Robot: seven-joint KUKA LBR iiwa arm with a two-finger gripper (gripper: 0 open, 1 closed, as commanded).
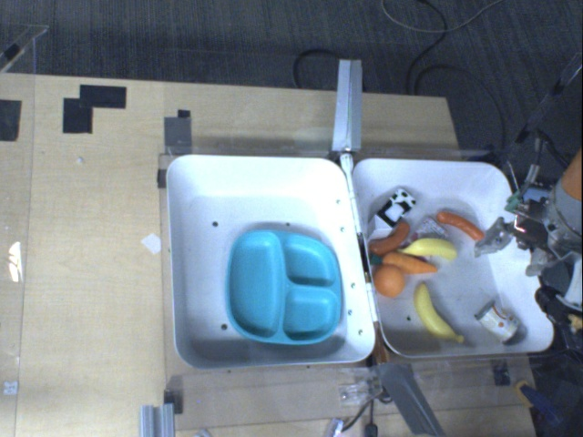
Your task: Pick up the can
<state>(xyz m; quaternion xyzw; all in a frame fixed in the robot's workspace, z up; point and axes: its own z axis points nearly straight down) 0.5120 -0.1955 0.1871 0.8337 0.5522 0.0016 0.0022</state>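
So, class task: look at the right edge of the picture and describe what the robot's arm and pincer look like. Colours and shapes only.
The pincer is a small grey metal piece reaching over the right bin. Behind it sits a dark, blocky wrist with a small red-and-green spot. An orange patch of the arm shows above it, with thin dark cables alongside.

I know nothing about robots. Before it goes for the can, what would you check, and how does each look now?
1. Can visible in the right bin: ok, lying on its side near the front corner.
2. Room around the can: ok, the nearest banana lies apart.
3. Gripper above the can: not ok, it sits farther back.
4. Fingers ready: cannot tell.
5. Left bin's blue tray out of the way: ok.
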